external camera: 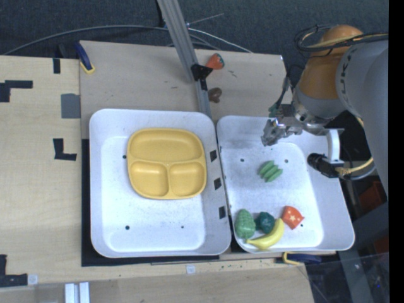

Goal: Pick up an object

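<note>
My gripper (pixel 272 136) hangs over the far edge of the right bin (pixel 328 197), above and a little behind a green ridged toy (pixel 270 171) that lies in the bin's middle. Nothing shows between the gripper's tips. Along the right bin's near edge lie a light green vegetable (pixel 245 223), a dark green round piece (pixel 264 221), a yellow banana (pixel 271 236) and a red-orange piece (pixel 291 216).
The left bin (pixel 113 229) holds a yellow divided plate (pixel 167 163) in its far half. A grey post (pixel 180 30) rises behind the bins, with a small orange object (pixel 216 60) on the bench beside it.
</note>
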Robot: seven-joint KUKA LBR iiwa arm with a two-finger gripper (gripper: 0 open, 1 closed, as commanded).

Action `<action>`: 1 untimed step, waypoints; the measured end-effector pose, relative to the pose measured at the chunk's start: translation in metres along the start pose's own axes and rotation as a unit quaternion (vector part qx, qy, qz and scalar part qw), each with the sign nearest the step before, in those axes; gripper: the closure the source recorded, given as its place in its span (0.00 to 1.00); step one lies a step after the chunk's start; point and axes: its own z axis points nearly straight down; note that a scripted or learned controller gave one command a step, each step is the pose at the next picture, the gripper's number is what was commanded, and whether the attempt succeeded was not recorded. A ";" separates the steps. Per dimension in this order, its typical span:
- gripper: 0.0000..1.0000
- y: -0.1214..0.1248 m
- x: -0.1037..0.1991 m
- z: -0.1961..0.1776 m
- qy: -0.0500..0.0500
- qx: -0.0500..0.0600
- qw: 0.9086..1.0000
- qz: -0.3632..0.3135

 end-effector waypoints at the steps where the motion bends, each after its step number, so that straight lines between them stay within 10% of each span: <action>1: 1.00 0.004 -0.006 -0.045 0.000 0.001 1.000 0.000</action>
